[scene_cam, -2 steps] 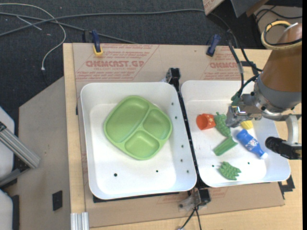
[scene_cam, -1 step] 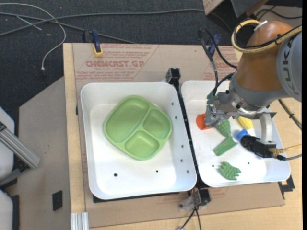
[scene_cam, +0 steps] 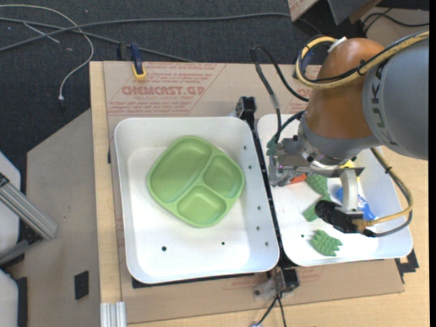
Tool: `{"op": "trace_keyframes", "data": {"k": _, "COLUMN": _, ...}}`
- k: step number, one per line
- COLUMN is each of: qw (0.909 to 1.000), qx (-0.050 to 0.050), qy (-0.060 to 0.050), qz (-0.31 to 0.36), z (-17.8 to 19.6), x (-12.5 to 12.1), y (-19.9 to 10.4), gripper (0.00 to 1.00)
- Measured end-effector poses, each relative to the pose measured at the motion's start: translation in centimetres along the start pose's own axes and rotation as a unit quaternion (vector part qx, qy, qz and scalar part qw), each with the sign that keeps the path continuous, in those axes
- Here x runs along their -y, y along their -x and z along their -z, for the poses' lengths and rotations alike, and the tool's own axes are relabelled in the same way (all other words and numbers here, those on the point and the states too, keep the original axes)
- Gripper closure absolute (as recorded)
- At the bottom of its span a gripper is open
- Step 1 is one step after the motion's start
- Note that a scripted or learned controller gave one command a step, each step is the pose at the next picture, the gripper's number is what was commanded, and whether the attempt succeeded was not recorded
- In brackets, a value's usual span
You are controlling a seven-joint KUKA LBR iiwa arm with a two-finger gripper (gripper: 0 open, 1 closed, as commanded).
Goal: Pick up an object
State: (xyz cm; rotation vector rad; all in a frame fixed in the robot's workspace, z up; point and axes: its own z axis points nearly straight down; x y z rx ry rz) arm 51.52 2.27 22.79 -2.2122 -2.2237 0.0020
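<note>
A light green divided plate (scene_cam: 196, 180) lies in the middle of the left bin (scene_cam: 136, 251). The arm hangs over the right bin (scene_cam: 300, 247), and its gripper (scene_cam: 285, 172) sits low near that bin's left wall. A small orange piece (scene_cam: 296, 179) shows right beside the gripper. Green leafy toy pieces lie in the right bin: one (scene_cam: 318, 184) under the wrist, one (scene_cam: 311, 212) below it and one (scene_cam: 326, 242) near the front. A blue and yellow item (scene_cam: 363, 210) peeks out by the arm's black fitting.
Both bins rest on a cardboard sheet (scene_cam: 170, 87) on the bench. A black clamp (scene_cam: 246, 105) sits at the back between the bins. Cables run across the dark floor at the top left. The arm's bulk hides much of the right bin.
</note>
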Motion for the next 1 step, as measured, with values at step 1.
{"op": "trace_keyframes", "data": {"k": 1, "qw": 1.0, "qx": 0.0, "qy": 0.0, "qz": 0.001, "z": -0.97, "x": -0.1, "y": -6.05, "gripper": 1.0}}
